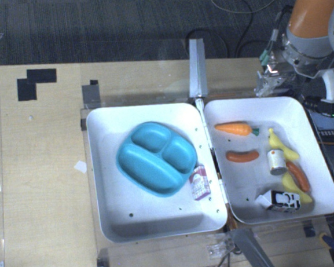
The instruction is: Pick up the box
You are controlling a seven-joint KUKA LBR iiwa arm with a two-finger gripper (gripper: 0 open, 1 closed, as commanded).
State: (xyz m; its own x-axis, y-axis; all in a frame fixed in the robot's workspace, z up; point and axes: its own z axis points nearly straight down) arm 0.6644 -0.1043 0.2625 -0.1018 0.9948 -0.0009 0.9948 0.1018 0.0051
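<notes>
Two white bins side by side on worktop. Left bin [107,182]: blue divided plate [156,157] near its middle, tilted; small box [200,182] with pink label just beside plate, by bin's right wall. Right bin [313,140]: carrot [234,129] near far edge, sausage [242,156] nearer middle, banana [279,145], small can [276,161] touching banana, second sausage [298,176], black-and-white toy [282,200] at near edge. Arm [313,12] above right bin's far right corner, jaws [268,77] over bin's far rim.

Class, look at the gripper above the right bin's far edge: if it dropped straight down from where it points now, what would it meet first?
Probably the far rim of the right bin, since the gripper hangs just above it. Depth is unclear; it might land just outside. The carrot lies nearer the camera.
</notes>
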